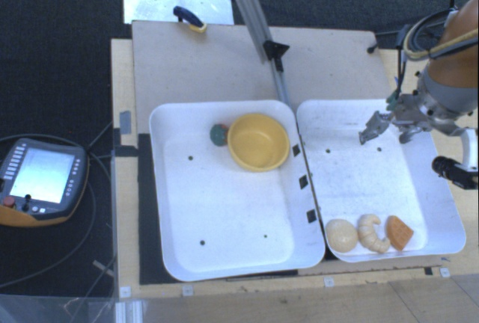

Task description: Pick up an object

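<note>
My gripper [388, 134] hangs over the upper right part of the right bin [359, 172], its two fingers spread apart with nothing between them. Along that bin's near edge lie a cream rounded item [342, 235], a pale curved pastry-like piece [372, 232] and an orange wedge [399, 232], all well below the gripper. A yellow bowl [258, 142] stands in the left bin [224, 232] at its top right. A small green object [218, 134] touches the bowl's left side.
A slanted metal pole [251, 4] comes down to the gap between the bins at the back. A blue and yellow clamp [190, 18] sits on the board's far edge. A teach pendant [37, 183] lies on the floor at left.
</note>
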Available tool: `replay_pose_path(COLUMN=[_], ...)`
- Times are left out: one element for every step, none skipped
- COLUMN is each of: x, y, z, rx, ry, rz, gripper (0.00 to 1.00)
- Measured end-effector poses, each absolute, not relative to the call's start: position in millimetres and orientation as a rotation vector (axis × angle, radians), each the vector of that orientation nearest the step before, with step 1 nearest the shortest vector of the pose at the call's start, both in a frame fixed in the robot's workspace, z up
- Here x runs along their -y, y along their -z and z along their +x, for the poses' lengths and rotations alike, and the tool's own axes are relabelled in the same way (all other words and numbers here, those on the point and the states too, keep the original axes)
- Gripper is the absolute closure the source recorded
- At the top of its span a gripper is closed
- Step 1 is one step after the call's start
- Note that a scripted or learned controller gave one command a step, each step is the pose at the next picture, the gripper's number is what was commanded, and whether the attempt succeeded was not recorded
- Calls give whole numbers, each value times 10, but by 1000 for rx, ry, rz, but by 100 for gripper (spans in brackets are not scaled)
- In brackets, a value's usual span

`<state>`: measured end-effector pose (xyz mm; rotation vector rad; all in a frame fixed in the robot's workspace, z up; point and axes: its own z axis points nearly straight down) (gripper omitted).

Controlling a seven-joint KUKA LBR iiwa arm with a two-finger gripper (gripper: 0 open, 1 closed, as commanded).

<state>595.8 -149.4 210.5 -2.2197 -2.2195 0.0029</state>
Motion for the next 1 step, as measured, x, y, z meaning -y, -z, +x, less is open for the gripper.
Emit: replay_pose_path(x=[1507], y=[-1687], z=[5961], rx=[2220], ry=[-2], rz=[-2220], gripper=[0])
